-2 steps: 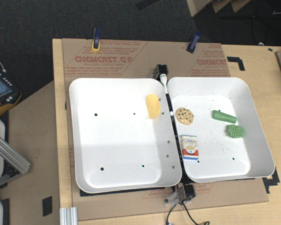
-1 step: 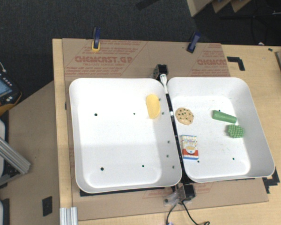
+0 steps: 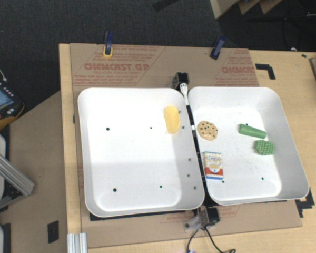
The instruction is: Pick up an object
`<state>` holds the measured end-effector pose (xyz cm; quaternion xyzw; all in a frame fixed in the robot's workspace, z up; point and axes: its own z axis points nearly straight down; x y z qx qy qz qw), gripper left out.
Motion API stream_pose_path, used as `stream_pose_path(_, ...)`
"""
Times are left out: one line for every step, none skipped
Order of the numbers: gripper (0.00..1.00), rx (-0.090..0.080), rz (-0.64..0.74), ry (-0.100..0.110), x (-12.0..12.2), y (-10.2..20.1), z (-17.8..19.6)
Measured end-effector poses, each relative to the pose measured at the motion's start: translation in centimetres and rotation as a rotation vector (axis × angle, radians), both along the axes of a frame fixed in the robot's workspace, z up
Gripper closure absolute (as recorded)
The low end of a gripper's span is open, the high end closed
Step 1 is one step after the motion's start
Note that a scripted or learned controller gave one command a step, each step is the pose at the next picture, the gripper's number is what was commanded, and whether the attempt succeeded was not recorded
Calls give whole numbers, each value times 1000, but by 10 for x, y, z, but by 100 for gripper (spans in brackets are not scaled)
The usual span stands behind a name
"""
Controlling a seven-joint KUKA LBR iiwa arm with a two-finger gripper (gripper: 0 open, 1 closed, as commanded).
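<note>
A pale yellow oblong piece (image 3: 171, 119) lies in the left bin (image 3: 95, 141), near its right wall. In the right bin (image 3: 284, 157) sit a round brown cookie (image 3: 207, 130) by the left wall, a small white carton with a red and blue label (image 3: 214, 166) below it, a green cylinder (image 3: 252, 131) further right, and a green bumpy round piece (image 3: 264, 148) just under the cylinder. All of them rest flat on the bin floors, apart from one another.
The two bins meet along a black divider (image 3: 192, 141) on a brown cardboard sheet (image 3: 73, 88). Blue clamps (image 3: 108, 44) (image 3: 218, 46) hold the sheet's far edge. A cable and connector (image 3: 208, 217) sit at the front edge.
</note>
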<state>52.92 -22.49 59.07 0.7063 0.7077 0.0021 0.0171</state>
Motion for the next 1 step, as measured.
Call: stream_pose_path(100, -4, 0, -5, 1, 0, 11)
